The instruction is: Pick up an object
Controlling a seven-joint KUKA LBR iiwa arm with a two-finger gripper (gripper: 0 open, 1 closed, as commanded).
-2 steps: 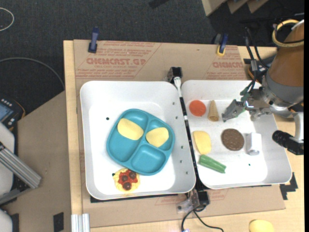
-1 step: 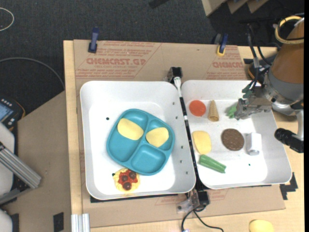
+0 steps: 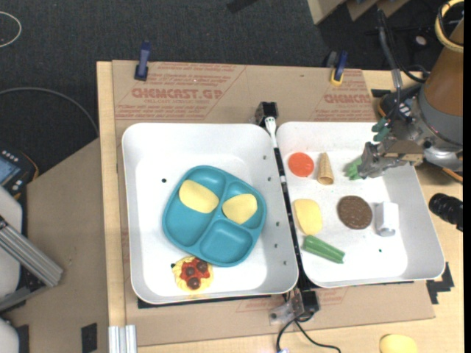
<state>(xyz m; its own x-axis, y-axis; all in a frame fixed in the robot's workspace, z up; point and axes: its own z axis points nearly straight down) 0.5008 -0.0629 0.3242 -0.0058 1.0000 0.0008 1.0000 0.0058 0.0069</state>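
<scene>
Yellow lump [image 3: 397, 343] lies lowest, on the counter [image 3: 110, 197], outside the two white bins. One blue tray [image 3: 213, 237] in the left bin [image 3: 147, 160] carries two yellow pieces [image 3: 196, 196], with one pizza toy [image 3: 192, 272] beside it. The right bin [image 3: 397, 259] holds six things (one of each), among them a brown disc [image 3: 355, 212] and a green pod [image 3: 322, 248], whose long axis runs upper left to lower right. The gripper [image 3: 364, 164] is over this bin's far side; open or closed, I cannot tell.

Dark carpet floor [image 3: 66, 20], pale wooden bench [image 3: 221, 87] under cardboard sheet, blue clamps [image 3: 142, 61] at its back edge
</scene>
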